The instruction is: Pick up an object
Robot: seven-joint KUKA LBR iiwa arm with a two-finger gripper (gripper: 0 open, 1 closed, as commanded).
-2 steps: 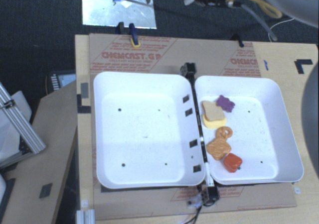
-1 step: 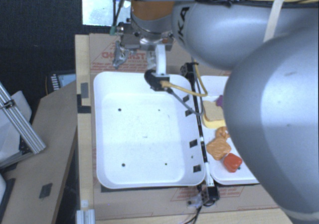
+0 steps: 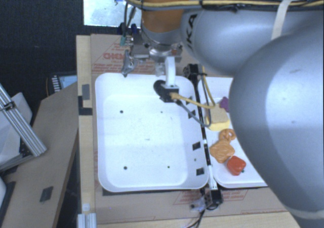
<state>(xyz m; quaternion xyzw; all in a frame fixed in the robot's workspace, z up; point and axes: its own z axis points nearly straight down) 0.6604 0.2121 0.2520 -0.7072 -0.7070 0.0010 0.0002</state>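
We see the objects to pick from lying together in the right bin [image 3: 242,183], along its left side, in the lower right of the frame. Lowest is a red object [image 3: 236,165], touching or just beside a tan, lumpy object [image 3: 221,151] above it and to the left. Over that sits a small orange ring-shaped piece [image 3: 228,135], then a pale yellow block [image 3: 218,117], and highest a purple piece [image 3: 224,103], partly hidden by the arm [image 3: 263,54]. We cannot make out what any of them is.

The gripper [image 3: 129,65] is well apart from these things. It hangs over the far rim of the left bin [image 3: 147,141], in the upper middle of the frame, and nothing shows in its grasp. We cannot tell whether the gripper is open or closed, as it is small and blurred here.

The left bin's white floor shows a few small dark dots. Both bins rest on a sheet of brown cardboard [image 3: 109,55] with red print, which lies on the counter [image 3: 55,136]. The grey arm with its orange band covers the upper right of the frame.
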